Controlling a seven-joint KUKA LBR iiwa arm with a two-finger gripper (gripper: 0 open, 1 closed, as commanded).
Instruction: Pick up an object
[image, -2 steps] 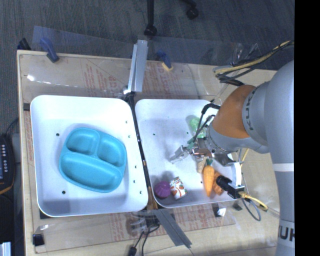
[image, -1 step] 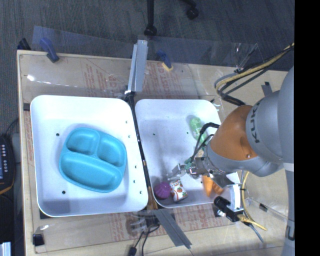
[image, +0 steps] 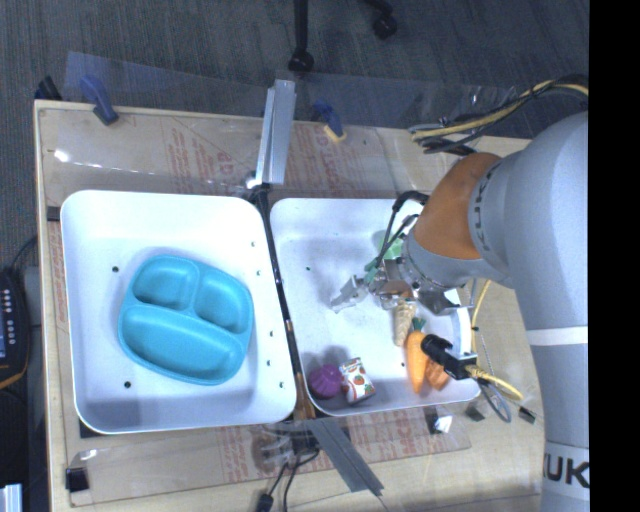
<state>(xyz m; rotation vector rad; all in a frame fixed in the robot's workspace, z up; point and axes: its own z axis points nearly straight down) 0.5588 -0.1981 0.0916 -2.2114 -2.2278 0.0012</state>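
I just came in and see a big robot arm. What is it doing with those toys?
The grey arm is reaching into the right bin, and its gripper hangs over the bin's bare middle, holding nothing. An orange carrot toy, a purple toy and a small carton lie near the front edge. The left bin holds a blue tray.

A grey robot arm (image: 500, 215) reaches into the right white bin (image: 310, 235); a blue three-compartment plastic tray (image: 187, 318) lies in the left white bin (image: 95, 225).
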